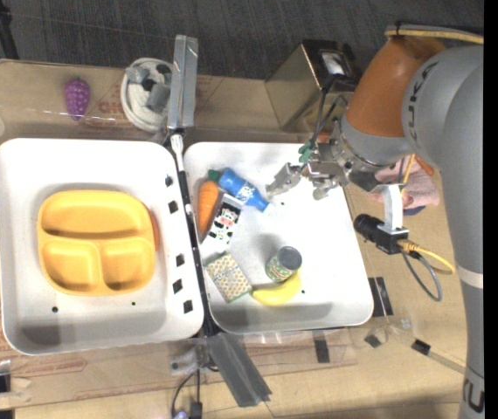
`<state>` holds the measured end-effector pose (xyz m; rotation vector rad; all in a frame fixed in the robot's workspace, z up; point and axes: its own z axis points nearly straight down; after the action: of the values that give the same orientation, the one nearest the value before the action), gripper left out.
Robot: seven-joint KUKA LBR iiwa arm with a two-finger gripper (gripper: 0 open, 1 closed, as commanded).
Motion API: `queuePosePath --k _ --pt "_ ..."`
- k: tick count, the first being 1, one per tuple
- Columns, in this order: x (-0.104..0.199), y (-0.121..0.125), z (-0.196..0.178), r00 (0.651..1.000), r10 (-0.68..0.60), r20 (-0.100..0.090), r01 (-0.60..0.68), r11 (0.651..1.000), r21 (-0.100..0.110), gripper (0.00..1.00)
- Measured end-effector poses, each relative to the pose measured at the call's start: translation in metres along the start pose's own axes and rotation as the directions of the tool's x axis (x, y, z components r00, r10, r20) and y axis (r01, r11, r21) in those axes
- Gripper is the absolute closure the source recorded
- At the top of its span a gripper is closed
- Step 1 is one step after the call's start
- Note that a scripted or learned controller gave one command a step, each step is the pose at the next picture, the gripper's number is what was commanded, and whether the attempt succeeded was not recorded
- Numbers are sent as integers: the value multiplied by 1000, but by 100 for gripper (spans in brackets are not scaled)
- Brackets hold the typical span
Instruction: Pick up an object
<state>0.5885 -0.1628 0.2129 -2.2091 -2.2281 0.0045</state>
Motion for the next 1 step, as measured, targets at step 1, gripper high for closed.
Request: queuePosePath --k 1 --pt "-47 -84 122 978 208 -1 -208 978 -2 0"
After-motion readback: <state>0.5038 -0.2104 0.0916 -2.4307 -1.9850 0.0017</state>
